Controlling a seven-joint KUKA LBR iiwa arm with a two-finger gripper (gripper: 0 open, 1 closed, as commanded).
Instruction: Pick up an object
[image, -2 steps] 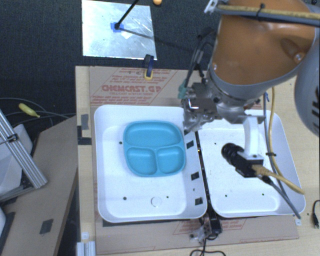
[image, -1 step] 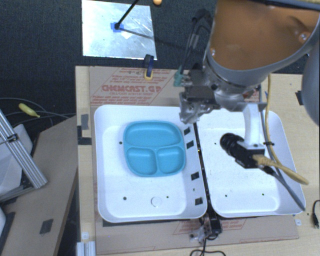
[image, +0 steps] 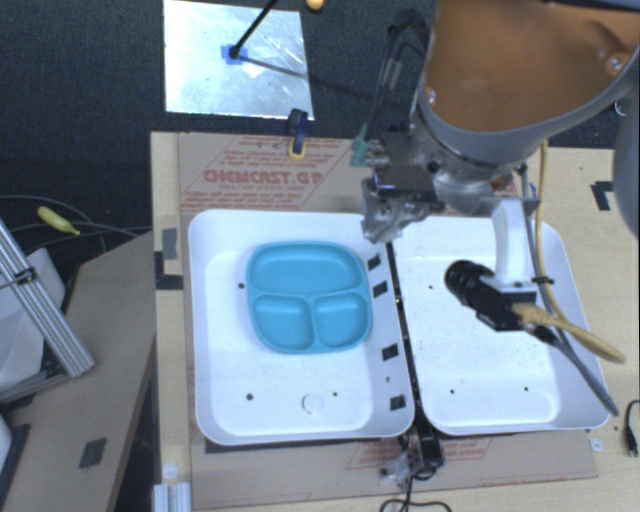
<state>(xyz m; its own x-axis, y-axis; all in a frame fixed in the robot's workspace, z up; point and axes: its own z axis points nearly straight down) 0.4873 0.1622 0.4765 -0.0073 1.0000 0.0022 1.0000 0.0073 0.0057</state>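
A light blue divided plate (image: 305, 297) with three compartments lies flat in the left bin (image: 215, 330). My gripper (image: 380, 225) hangs over the far end of the ridge between the two bins, just beyond the plate's far right corner. It looks raised above the bins, and nothing shows beneath it. The grey arm with its orange band (image: 510, 60) comes in from the upper right and hides the far edge of the right bin (image: 480, 390).
Both bins rest on a cardboard sheet (image: 260, 170). A shiny silver sheet (image: 235, 60) lies beyond it, with a small blue and yellow clamp (image: 297, 133) at its near edge. A faint round mark (image: 313, 403) sits on the left bin's near floor.
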